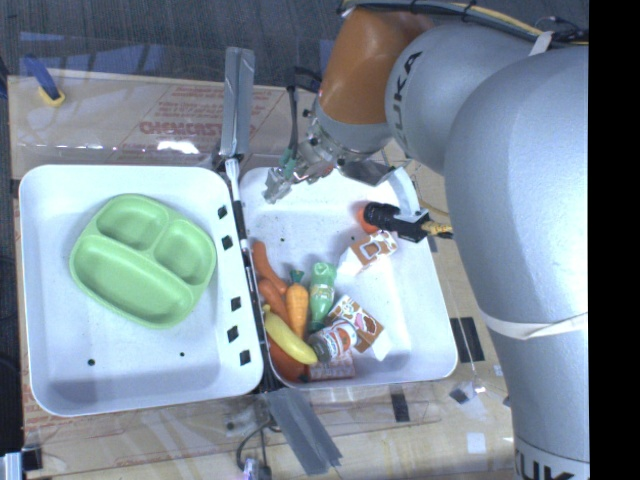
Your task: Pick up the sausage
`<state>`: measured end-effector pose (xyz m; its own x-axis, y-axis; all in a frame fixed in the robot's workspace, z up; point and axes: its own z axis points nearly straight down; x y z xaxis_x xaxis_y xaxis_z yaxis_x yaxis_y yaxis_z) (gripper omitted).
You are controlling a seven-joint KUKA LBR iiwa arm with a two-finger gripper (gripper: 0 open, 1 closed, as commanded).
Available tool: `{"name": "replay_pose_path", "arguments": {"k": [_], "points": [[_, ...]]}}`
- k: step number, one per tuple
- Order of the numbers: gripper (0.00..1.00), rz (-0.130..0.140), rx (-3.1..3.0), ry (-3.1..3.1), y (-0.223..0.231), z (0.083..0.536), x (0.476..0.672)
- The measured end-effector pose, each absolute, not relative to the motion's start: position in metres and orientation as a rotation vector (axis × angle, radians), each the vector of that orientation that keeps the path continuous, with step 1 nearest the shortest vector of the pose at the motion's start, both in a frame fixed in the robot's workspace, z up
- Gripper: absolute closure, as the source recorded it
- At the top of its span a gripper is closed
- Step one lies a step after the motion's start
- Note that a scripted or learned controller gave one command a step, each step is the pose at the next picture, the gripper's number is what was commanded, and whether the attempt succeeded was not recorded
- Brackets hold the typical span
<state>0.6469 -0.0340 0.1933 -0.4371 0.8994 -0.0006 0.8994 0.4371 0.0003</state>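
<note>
Grey arm (pixel 480 118) with its orange band comes in from 3 o'clock and covers the upper right of the view. Its gripper (pixel 278 183) hangs over the 11 o'clock corner of the right bin (pixel 420 308), near the rim; open or closed cannot be told, and nothing is seen held in it.

Left bin (pixel 40 298) holds one green divided plate (pixel 143 258), slightly toward 10 o'clock of the bin's centre.

Right bin holds a pile running from centre to 7 o'clock. The sausage (pixel 263 264) is a red-orange, smooth, glossy string of long links lying along the bin's 9 o'clock wall, well apart from the gripper. Another red-orange length shows under the pile at 7 o'clock; same string or not cannot be told.

A yellow banana (pixel 288 341) lies across the links' lower end. An orange carrot (pixel 297 306) leans beside the links, with a green bottle (pixel 321 290) at its 3 o'clock. A printed packet (pixel 362 324) sits at 5 o'clock of the bottle, touching a can (pixel 330 344) lying on its side. A small carton (pixel 371 250) lies alone near the bin's centre.
</note>
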Motion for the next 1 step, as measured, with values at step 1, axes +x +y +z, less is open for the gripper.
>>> {"name": "replay_pose_path", "arguments": {"k": [1], "points": [[1.0, -0.001, 1.684, 2.653, 0.0412, 0.2293, 0.6566]]}}
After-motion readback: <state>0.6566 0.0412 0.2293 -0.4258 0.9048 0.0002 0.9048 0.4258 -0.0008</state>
